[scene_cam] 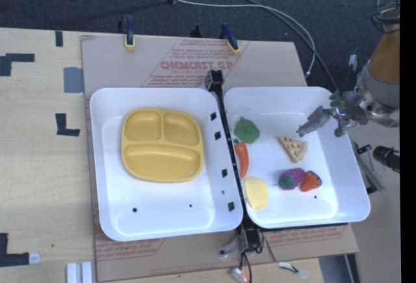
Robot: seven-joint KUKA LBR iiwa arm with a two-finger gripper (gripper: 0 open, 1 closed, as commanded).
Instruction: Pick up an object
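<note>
Two shallow white bins sit side by side on a cardboard sheet laid over the desk. The left bin holds a yellow divided plate lying flat near its upper middle. The right bin holds the toy foods: a green leafy piece near the divider, an orange carrot just below it along the same wall, a pale yellow piece lower down, a tan waffle-patterned wedge near the middle, and a purple piece touching a red strawberry toward the lower right. The arm reaches in from the right with its orange band at the frame edge, and the hand hangs over the upper right part of the right bin, above and just right of the waffle wedge, its grey finger slanting down to the left. Nothing is seen between the fingers, and whether they are spread or closed cannot be told from this angle. Two blue-and-yellow clamps pin the cardboard's far edge.
</note>
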